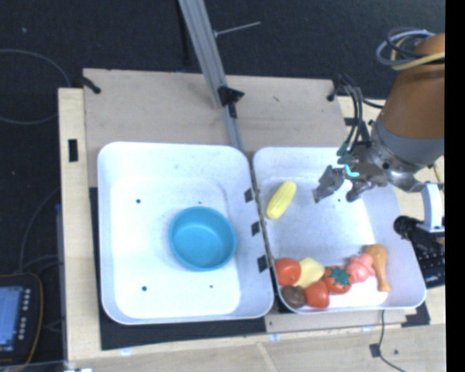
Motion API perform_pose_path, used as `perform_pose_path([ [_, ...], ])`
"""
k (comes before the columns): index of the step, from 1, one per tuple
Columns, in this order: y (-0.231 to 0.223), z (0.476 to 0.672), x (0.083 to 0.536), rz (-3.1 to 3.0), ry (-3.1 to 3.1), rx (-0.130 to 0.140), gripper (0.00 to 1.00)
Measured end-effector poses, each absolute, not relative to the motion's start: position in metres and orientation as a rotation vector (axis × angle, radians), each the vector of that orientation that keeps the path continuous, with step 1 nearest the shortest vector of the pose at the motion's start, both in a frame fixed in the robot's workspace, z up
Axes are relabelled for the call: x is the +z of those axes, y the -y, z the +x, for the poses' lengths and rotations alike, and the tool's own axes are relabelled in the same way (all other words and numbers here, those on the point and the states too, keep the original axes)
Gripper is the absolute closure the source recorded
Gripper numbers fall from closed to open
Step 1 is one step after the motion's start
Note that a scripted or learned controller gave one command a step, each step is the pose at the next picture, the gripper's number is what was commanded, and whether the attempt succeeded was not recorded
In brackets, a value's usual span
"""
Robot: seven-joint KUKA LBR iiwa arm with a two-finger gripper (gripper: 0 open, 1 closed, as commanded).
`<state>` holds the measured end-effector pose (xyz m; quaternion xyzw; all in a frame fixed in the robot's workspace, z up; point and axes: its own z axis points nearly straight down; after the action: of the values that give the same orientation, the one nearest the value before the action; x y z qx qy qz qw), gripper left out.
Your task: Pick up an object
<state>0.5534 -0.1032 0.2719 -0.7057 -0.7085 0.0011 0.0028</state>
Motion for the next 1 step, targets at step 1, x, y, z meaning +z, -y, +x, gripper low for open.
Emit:
perform_pose_path([
  [1,0.1032,0.5543,0.2745,-2.215,2.225,-0.002,0.00],
])
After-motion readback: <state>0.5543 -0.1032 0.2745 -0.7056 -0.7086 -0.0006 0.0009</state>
